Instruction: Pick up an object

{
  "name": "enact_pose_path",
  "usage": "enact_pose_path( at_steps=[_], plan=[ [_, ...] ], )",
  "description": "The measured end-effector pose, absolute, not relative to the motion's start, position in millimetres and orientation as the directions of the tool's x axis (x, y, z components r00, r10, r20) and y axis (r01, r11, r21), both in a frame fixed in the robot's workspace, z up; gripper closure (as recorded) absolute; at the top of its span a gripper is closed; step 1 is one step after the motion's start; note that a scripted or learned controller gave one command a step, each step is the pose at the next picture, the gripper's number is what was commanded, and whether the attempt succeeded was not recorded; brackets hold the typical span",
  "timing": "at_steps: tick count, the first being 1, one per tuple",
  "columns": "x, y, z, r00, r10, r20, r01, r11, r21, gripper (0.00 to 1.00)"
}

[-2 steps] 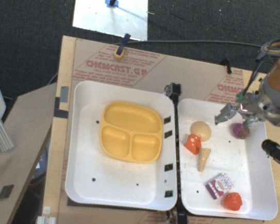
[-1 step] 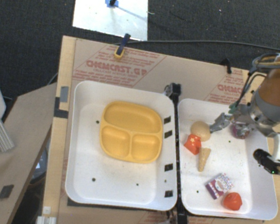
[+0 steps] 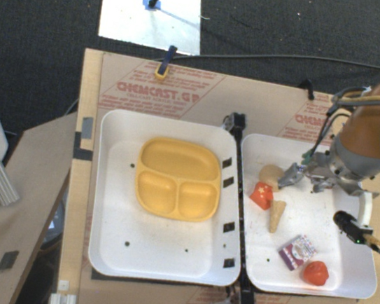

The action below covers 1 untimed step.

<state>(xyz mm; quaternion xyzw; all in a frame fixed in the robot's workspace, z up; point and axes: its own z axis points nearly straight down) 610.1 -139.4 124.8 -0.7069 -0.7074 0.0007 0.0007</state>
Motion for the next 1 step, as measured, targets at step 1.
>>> enact_pose_path(
  at_steps=[1],
  plan=[
    [611.8,-139.3,138.6,-0.002,1.000,-0.001,1.000,0.002,0.004,1.00]
  ],
)
